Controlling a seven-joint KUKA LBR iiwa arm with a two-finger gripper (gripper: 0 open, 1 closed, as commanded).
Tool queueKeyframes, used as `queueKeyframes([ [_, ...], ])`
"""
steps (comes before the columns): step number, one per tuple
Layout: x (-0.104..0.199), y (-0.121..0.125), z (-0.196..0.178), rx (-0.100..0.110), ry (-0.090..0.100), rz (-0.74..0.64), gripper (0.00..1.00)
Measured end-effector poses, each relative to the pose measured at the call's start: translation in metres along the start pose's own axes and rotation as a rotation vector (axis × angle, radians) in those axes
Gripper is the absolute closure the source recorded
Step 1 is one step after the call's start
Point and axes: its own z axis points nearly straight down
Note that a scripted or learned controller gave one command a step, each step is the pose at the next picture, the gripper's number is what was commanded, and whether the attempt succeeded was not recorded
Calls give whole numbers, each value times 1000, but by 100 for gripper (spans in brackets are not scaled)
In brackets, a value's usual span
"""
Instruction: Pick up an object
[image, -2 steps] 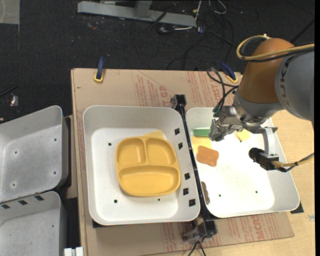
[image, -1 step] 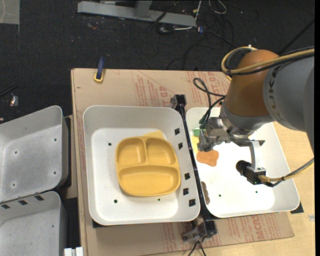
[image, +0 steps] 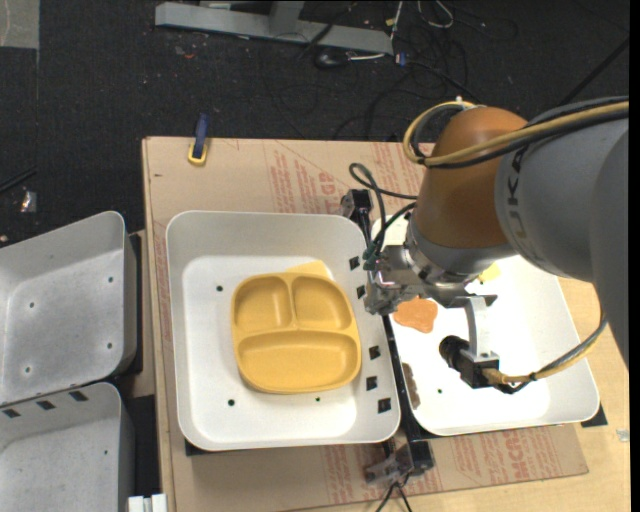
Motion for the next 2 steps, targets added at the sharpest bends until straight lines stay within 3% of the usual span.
queueKeyframes([
  [1, 56, -23, -12, -1, 0, -1, 100],
  [2, 52, -22, -12, -1, -2, 7, 0],
])
